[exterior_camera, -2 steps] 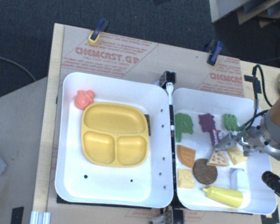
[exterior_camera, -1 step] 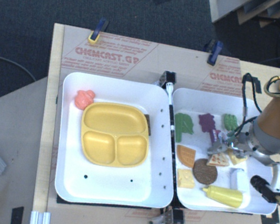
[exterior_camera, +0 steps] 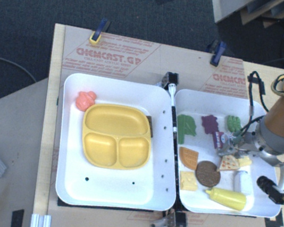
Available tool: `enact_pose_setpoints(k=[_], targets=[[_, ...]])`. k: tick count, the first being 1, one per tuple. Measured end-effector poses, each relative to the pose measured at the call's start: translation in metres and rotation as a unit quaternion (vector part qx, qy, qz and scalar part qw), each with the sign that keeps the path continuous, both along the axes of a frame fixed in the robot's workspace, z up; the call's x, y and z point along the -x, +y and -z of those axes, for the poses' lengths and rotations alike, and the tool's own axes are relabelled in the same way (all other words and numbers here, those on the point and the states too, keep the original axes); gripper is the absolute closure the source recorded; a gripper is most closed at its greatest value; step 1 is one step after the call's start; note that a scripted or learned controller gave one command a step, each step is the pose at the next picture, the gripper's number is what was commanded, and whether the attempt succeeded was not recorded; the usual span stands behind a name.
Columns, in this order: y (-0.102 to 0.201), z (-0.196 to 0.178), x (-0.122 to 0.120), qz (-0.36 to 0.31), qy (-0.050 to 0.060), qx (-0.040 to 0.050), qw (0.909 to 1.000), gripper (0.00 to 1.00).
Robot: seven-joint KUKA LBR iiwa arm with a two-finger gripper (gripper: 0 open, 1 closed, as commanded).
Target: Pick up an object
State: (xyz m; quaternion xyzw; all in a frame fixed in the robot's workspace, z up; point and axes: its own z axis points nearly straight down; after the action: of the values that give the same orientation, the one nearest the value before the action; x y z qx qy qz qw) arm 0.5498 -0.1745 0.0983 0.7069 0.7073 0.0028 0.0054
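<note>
The gripper point(exterior_camera: 228, 149) is reaching down into the right bin point(exterior_camera: 203, 101), and whether it is spread or pinching anything is impossible to tell. It is hovering just beside the purple toy point(exterior_camera: 211, 126), with the pale wedge point(exterior_camera: 229, 162) just below it, the brown cookie point(exterior_camera: 208, 173) further below-left, and the yellow bottle point(exterior_camera: 229, 198) lying at the bin's near edge. The yellow divided plate point(exterior_camera: 116, 135) is sitting in the left bin point(exterior_camera: 67, 141)

crowded right bin point(exterior_camera: 209, 101), left bin point(exterior_camera: 102, 192) front open
</note>
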Motion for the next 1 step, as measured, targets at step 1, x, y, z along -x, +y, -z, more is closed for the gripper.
enact_pose_setpoints(k=[1], targets=[[0.0024, -0.0477, -0.01, -0.001, 0.002, -0.0004, 1.0, 1.0]])
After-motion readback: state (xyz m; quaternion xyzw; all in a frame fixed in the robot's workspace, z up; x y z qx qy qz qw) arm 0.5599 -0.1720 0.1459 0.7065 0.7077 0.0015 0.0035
